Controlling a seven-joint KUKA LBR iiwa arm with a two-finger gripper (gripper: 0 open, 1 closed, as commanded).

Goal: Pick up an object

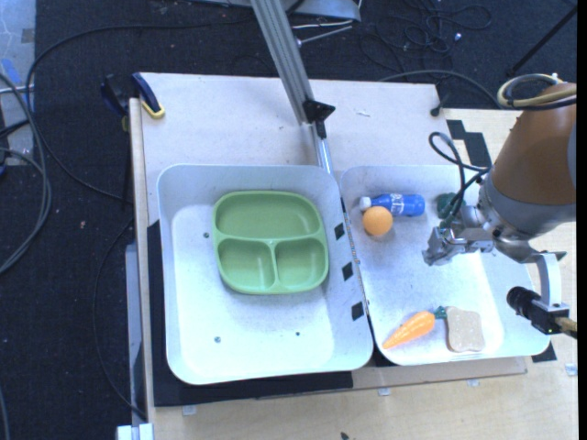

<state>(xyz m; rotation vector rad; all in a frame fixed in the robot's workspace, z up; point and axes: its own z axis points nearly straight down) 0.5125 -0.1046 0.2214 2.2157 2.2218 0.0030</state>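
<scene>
Where the right bin [514, 345] comes nearest the camera, a toy carrot [410, 328] lies at a slant on its floor, orange with a small green top, and just beside that top sits a tan, bread-like slice [465, 330]. The two look close enough to touch, though that cannot be settled from here. Farther in, above the bare middle of the same bin, the gripper [442, 247] hangs at the end of the grey arm [537, 177], which enters from the right with its orange band showing. Nothing is seen between the gripper's tips, and whether they are spread or closed cannot be told at this size. Beyond it, near the bin's far wall, an orange ball [377, 221] rests just in front of a blue bottle [396, 205] with a white cap, lying on its side; the ball appears to touch the bottle. In the left bin [183, 337], a green divided plate [271, 242] with three compartments sits toward the far half. Behind both bins, a grey metal pole [286, 49] rises at a slant from the white bench [229, 117].
</scene>
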